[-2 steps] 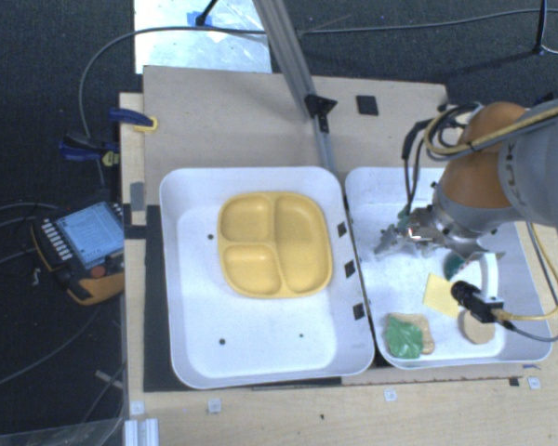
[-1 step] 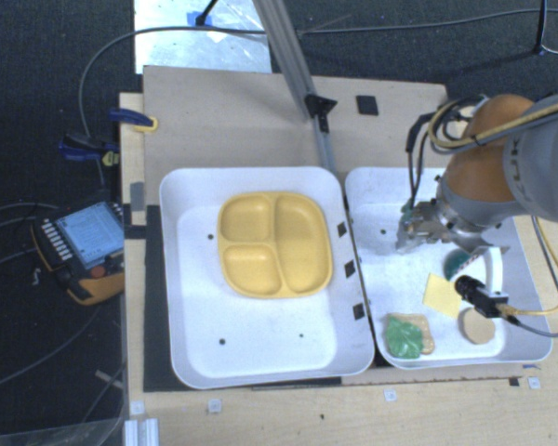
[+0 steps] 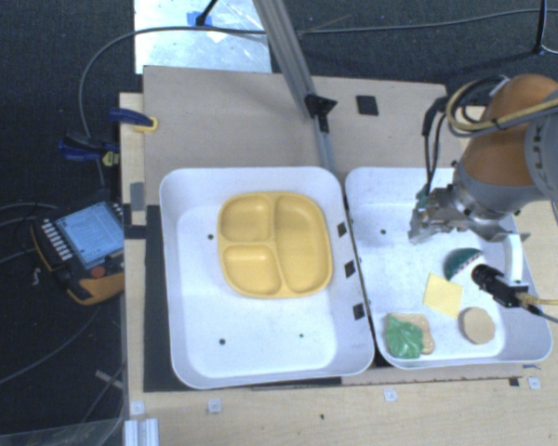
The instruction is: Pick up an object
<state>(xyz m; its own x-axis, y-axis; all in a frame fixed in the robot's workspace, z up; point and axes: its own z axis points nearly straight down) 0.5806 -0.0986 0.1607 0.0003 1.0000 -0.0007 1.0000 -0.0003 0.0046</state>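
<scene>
Objects for picking lie in the right bin (image 3: 372, 193), bunched at its near end: a yellow square (image 3: 443, 295), a tan disc (image 3: 477, 324), a green lump on a cracker (image 3: 407, 336) and a dark green piece (image 3: 462, 261) partly under my wrist. I judge they sit loose and flat there so I can come down on any one from above. The left bin (image 3: 181, 249) bears a yellow divided plate (image 3: 274, 244), well apart from them.

My gripper (image 3: 430, 221) hangs over the bare middle of the right bin, beyond the cluster, with nothing between its fingers that I can see. Whether it is apart or together I cannot tell from this slant. My arm (image 3: 507, 147) reaches in from the right, wrist bent downward, cables looping over it. No object is picked yet; the yellow square and the dark green piece are nearest.
</scene>
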